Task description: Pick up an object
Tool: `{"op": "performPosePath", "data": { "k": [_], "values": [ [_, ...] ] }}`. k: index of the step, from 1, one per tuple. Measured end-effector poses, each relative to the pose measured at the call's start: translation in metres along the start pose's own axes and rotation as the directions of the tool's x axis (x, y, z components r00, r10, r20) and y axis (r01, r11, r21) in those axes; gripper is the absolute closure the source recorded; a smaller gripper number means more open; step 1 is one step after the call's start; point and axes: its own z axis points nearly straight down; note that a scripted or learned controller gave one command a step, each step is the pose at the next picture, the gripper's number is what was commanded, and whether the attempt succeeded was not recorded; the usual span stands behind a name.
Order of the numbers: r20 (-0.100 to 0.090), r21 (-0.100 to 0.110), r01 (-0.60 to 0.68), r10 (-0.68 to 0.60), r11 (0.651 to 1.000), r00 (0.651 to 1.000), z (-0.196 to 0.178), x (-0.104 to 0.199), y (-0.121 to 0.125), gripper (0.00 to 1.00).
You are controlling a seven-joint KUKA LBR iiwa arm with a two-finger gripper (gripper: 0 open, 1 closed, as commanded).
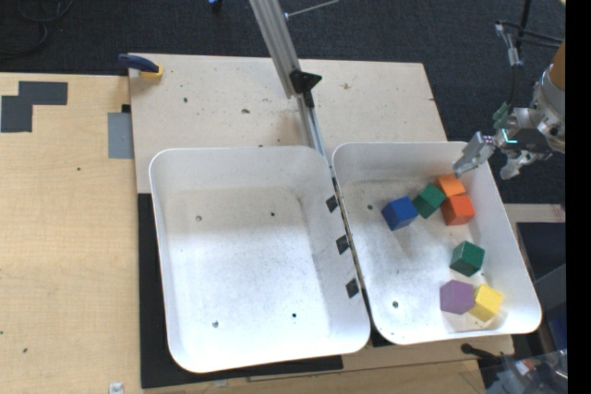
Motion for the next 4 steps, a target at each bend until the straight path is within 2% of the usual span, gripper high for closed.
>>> {"op": "performPosePath", "data": {
  "k": [1,4],
  "values": [
    [0.001,-0.004,0.001,-0.001,1.0,1.0,-0.003,0.0,0.001,0.0],
    [-0.001,0.001,-0.001,0.001,1.0,1.0,0.141,0.013,0.011,0.0]
  ]
}}
